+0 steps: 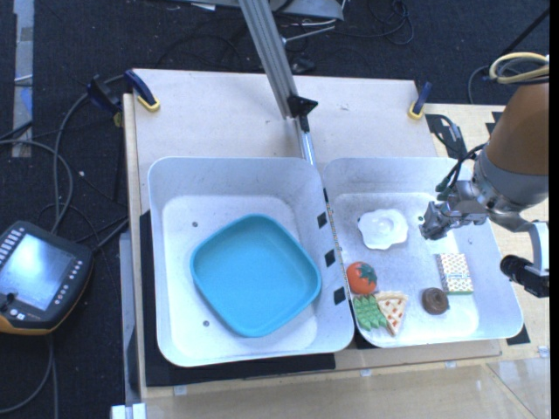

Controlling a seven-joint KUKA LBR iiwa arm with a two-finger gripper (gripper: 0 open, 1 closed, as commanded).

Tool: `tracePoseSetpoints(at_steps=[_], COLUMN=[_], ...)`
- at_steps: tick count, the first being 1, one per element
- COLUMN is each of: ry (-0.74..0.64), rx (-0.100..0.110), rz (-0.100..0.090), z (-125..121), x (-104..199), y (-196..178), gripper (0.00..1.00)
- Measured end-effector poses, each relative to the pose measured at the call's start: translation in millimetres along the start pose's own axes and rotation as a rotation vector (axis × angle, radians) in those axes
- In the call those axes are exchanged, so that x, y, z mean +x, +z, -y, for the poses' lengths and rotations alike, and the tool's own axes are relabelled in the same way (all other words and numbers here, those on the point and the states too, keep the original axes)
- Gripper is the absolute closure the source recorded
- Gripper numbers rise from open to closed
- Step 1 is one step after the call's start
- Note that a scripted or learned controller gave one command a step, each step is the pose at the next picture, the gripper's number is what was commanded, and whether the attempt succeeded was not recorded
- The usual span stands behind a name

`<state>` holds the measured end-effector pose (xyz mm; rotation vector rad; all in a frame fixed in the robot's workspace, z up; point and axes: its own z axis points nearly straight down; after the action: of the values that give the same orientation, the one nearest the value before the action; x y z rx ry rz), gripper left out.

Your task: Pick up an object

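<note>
R bin (489, 321) | tool (434, 225) grip state unclear | fried egg (383, 229) just left of tool, apart

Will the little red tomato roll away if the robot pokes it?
Probably a bit. The tomato looks round, so a nudge may roll it. But it sits close to the green leaf and the bin has raised sides, so it likely won't go far. It looks smooth and may slip from the gripper.

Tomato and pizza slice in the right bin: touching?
Apart. The camera view shows a strip of white bin floor between the tomato and the pizza slice.
</note>
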<state>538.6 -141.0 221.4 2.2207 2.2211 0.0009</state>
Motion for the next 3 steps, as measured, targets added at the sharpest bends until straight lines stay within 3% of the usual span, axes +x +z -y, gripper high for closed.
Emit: tracePoseSetpoints(at_steps=[3], ry=[-0.004], rx=[0.001], rz=[-0.001], z=[-28], x=[138], y=[-15], gripper=[1.00])
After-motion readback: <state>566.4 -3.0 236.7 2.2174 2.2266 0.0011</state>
